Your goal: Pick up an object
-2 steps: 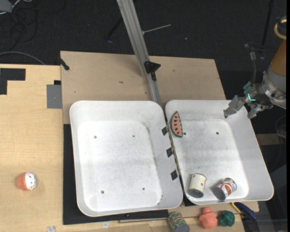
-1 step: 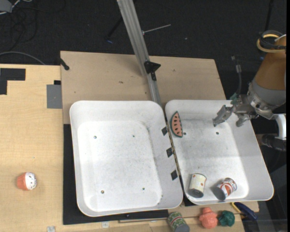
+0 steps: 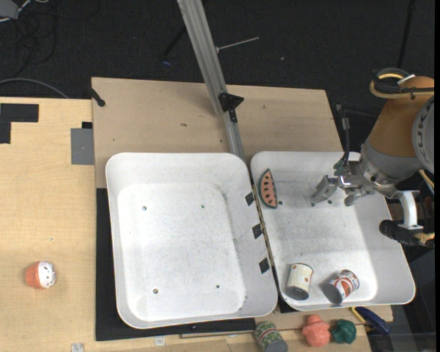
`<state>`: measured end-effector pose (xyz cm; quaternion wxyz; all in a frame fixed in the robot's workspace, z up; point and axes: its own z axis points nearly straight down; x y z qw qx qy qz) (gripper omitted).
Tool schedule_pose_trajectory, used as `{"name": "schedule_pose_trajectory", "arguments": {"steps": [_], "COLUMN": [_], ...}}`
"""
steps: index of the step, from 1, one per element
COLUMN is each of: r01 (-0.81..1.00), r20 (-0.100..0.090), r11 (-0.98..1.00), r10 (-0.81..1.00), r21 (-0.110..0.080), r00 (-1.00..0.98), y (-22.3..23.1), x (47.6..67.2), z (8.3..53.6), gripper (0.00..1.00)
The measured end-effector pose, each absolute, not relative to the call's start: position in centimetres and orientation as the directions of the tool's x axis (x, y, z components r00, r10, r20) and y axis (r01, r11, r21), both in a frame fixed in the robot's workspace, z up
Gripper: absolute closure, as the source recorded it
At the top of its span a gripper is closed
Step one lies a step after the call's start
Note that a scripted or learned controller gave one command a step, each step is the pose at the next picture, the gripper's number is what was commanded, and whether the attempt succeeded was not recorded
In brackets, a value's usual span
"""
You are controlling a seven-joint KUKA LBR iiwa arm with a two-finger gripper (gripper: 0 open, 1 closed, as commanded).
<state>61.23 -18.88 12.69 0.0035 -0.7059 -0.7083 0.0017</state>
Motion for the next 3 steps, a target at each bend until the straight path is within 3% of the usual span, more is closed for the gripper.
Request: {"name": "schedule_pose_trajectory", "arguments": {"steps": [1, 2, 3], "r01": [1.0, 1.0, 1.0], "r20": [0.001, 0.0, -0.001], "r11": [0.002, 0.0, -0.002], "r10": [1.0, 1.0, 1.0], "r21": [-0.004, -0.002, 0.002], "r00": [-0.002, 0.0, 0.002], "y": [-18.8, -18.8, -19.4], "x": [61.2, 61.3, 61.2], "z": [8.9, 10.1, 14.5], "gripper": [0.0, 1.0, 1.0]}}
